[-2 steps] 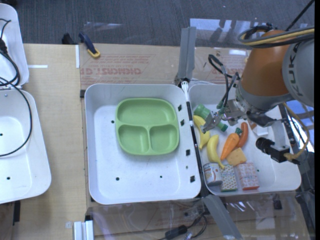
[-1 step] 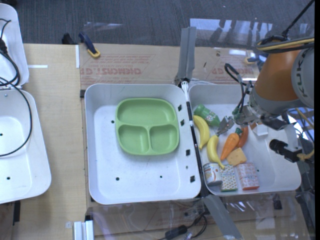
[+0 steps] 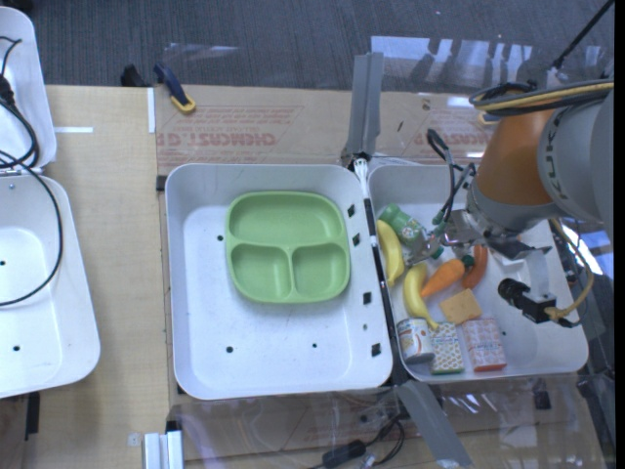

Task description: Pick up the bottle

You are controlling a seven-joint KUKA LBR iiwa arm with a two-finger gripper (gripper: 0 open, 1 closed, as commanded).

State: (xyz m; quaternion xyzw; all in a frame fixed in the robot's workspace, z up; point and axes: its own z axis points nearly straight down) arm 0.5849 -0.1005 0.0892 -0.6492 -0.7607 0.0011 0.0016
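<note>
Nearest the camera, along the front wall of the right bin (image 3: 547,364), lie a small can (image 3: 414,341) on its side, a speckled green-and-white packet (image 3: 448,349) and a red-and-white packet (image 3: 483,345), packed side by side. Just behind them sit a tan cracker-like square (image 3: 460,307), two yellow bananas (image 3: 403,272) running along the bin's left wall, an orange carrot (image 3: 442,277) and a red-orange piece (image 3: 476,265) beside it. The bottle (image 3: 403,225), green with a pale label, lies toward the back left of this bin, touching the upper banana's end and close to the dividing wall. The claw (image 3: 437,245) hangs low just right of the bottle, above the carrot's tip; whether its fingers are spread or closed I cannot tell, and nothing is visibly held between them. The grey arm (image 3: 576,164) with its orange band (image 3: 516,169) covers the bin's back right part, with black cables (image 3: 532,301) trailing over the right side. The left bin (image 3: 186,291) holds a green three-compartment plate (image 3: 288,245) set toward the back, with bare white floor in front and to its left. On the cardboard-covered table (image 3: 107,164) behind lies a blue-and-yellow tool (image 3: 174,88); a further white tray (image 3: 39,291) with a black cable sits at the far left.
</note>
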